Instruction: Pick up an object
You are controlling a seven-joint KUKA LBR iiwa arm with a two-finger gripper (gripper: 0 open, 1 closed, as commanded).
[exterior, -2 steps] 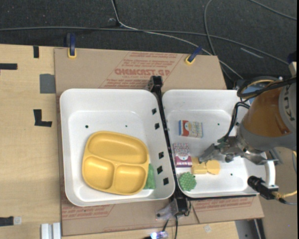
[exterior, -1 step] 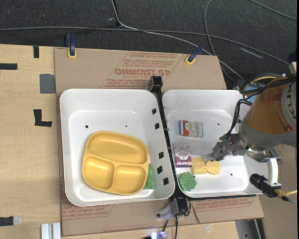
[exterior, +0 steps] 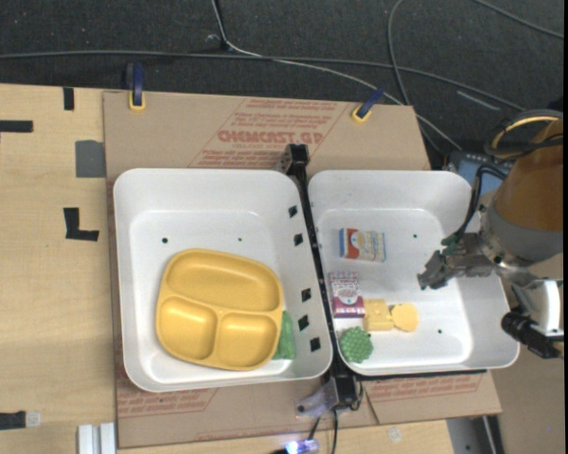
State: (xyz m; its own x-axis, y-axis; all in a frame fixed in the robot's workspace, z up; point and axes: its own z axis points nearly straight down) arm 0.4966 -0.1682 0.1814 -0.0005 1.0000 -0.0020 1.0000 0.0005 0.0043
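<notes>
Hovering the tool (exterior: 434, 274) low over the right white plastic bin (exterior: 454, 197), away from the items. Can't tell its state. Targets sit w/in reach, grouped near the divider: 1 small blue-red carton (exterior: 362, 244), 1 maroon packet (exterior: 346, 294), 1 yellow plastic piece (exterior: 394, 317), 1 green knobbly toy (exterior: 357, 345). Left white bin (exterior: 133, 197): 1 yellow sectioned tray (exterior: 220, 308).

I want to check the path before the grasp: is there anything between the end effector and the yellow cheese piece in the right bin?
Nothing visible. The end effector is above bare bin floor, right of the yellow cheese piece.
</notes>
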